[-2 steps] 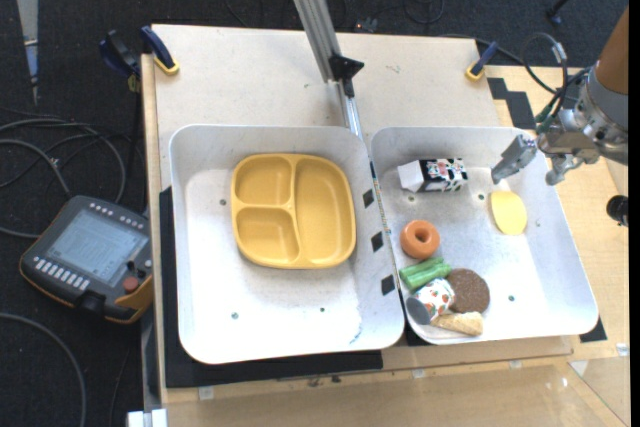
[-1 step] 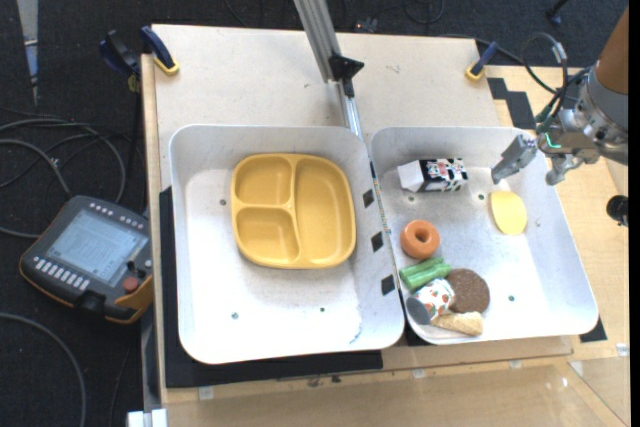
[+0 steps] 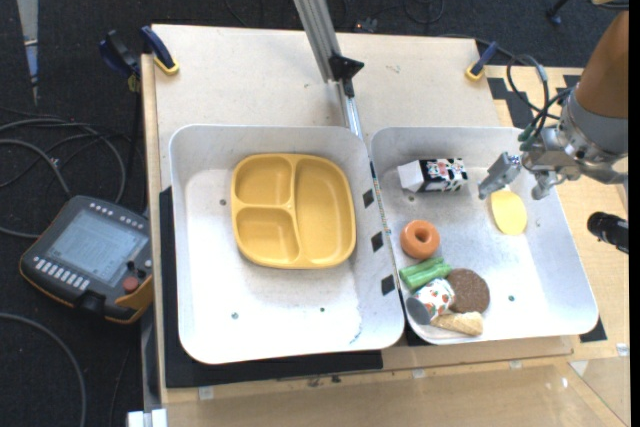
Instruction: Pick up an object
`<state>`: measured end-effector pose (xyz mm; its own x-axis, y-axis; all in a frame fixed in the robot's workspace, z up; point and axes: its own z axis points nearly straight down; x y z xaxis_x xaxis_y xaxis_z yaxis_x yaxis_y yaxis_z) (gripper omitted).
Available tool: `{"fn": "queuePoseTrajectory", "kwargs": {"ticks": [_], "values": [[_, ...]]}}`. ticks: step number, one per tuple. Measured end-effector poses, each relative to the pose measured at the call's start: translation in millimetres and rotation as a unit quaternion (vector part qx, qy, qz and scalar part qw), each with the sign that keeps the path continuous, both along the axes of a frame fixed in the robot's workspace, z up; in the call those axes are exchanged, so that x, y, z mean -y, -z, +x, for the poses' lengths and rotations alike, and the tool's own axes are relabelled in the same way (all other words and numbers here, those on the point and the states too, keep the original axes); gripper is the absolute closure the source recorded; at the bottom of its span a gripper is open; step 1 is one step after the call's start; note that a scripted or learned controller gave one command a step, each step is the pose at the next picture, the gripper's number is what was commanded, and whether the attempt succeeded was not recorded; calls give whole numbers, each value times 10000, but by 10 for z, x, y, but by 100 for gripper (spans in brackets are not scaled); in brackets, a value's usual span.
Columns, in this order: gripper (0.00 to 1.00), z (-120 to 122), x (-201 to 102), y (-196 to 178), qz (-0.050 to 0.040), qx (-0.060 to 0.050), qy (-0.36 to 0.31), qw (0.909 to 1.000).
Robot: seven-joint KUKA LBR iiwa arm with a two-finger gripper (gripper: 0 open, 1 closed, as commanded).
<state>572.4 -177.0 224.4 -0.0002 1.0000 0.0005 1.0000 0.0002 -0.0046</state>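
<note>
Our gripper (image 3: 522, 177) hangs over the upper right part of the right bin (image 3: 560, 245), its two fingers spread apart with nothing between them. Directly under that gap, a touch toward the near side, lies the pale yellow piece (image 3: 508, 212), an oval with its long axis running roughly away from us and toward us. We judge it the likeliest thing to take, since it sits just beside the fingertips while everything else lies off to the left.

Left of it we see the small black-and-white carton (image 3: 434, 175), well apart, and lower down the orange ring (image 3: 421, 238). Near the bin's front corner the green piece (image 3: 424, 272), the brown round cookie (image 3: 468, 290) and a few small items crowd together, touching one another.

The yellow piece has bare floor on all sides, and the bin's right wall stands near but not against it, so we expect room for a straight descent.

The left bin (image 3: 200, 215) holds a yellow divided plate (image 3: 293, 210), far from our reach.
</note>
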Motion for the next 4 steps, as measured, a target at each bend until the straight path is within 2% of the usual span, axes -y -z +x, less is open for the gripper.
{"fn": "queuePoseTrajectory", "kwargs": {"ticks": [1, 2, 3, 4], "values": [[0, -78, 72, 548, 2, -7, 7, 10000], [0, -19, 127, 1125, 2, -5, 3, 10000], [100, -1, 131, 985, -6, 32, 3, 10000], [100, 111, 94, 452, -11, 51, -15, 10000]]}}
